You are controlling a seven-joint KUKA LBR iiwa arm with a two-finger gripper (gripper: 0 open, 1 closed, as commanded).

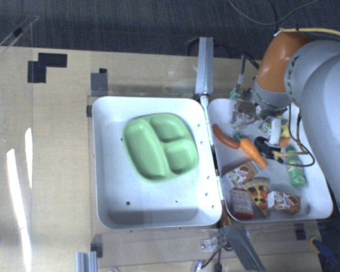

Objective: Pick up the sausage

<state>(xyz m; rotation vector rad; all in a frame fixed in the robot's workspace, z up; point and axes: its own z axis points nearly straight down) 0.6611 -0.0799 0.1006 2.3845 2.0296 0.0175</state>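
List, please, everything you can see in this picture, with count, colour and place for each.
left bin: one, white, holds the plate
divided plate: one, green, middle of left bin
right bin: one, white, holds the toy food
sausage: one, red-orange, right bin near its left wall
carrot: one, orange, beside the sausage
pizza slice: one, right bin's near end
green item: one, right side, too blurred to name
arm: one, grey with orange band, over right bin
gripper: one, above the sausage's far end

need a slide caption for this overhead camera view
Grey arm's claw over right white bin, near reddish sausage and orange carrot; green divided plate in left bin.
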